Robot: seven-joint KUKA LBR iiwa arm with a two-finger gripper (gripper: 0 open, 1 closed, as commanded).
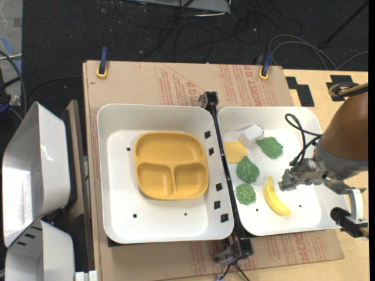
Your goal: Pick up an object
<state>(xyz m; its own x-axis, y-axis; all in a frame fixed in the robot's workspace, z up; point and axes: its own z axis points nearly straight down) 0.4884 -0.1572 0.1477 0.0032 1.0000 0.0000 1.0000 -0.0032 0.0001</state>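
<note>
Gripper [288,182] sat low in the right bin [310,218], just beside the banana [275,199]; couldn't tell if jaws were open or closed. Risk: the banana's curve could roll it out of the pinch, or the jaws could nudge it into the green pieces [246,171]

The cardboard sheet [176,81] under the bins bears red printing, too faint and reversed to read.

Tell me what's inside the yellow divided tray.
The yellow divided tray in the left bin shows three bare compartments, nothing in them. Whatever lies beneath the tray is covered.
</note>
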